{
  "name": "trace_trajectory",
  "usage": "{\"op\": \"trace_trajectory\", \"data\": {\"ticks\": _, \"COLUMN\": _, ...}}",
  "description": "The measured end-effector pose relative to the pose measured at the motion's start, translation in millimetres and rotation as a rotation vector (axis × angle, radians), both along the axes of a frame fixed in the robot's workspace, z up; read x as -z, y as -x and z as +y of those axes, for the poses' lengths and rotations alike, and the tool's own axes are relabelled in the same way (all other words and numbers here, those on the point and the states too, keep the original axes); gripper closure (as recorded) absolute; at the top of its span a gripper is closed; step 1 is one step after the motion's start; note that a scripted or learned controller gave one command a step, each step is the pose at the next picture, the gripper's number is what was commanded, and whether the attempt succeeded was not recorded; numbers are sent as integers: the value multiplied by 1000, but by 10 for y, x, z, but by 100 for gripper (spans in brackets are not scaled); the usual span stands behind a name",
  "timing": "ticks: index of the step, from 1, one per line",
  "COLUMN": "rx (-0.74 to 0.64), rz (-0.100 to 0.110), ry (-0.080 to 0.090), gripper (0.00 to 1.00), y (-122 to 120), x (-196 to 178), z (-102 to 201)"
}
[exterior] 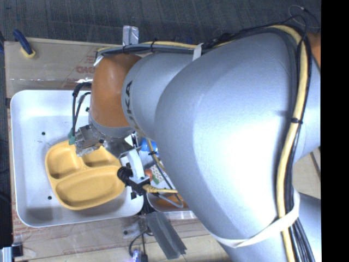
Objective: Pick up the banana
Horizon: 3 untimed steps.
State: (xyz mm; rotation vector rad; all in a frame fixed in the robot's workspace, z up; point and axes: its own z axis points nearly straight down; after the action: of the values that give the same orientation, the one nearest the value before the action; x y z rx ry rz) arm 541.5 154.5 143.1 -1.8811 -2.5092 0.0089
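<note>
Evidently bent low from the right to reach inward: bulky grey arm with orange band (229, 135), blocking nearly everything right of the pincer (86, 139). Below the pincer, shallow white plastic bin (32, 108) bearing a yellow two-compartment plastic tray (82, 187); cannot tell whether apart or together, nor where the banana lies, possibly under the arm. Beyond the pincer, brown board bench (49, 59), then dark ribbed floor (163, 10).

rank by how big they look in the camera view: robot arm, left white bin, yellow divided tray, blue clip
1. robot arm, though it is nearest the camera
2. white bin, partly hidden
3. yellow tray
4. blue clip
</note>
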Motion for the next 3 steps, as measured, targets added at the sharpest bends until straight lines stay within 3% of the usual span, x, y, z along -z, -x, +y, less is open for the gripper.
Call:
{"op": "trace_trajectory", "data": {"ticks": 1, "rx": 0, "rz": 0, "ry": 0, "gripper": 0, "y": 0, "x": 0, "z": 0}}
{"op": "trace_trajectory", "data": {"ticks": 2, "rx": -376, "rz": -27, "ry": 0, "gripper": 0, "y": 522, "x": 440, "z": 146}}
{"op": "trace_trajectory", "data": {"ticks": 3, "rx": -376, "rz": -20, "ry": 7, "gripper": 100, "y": 531, "x": 382, "z": 102}}
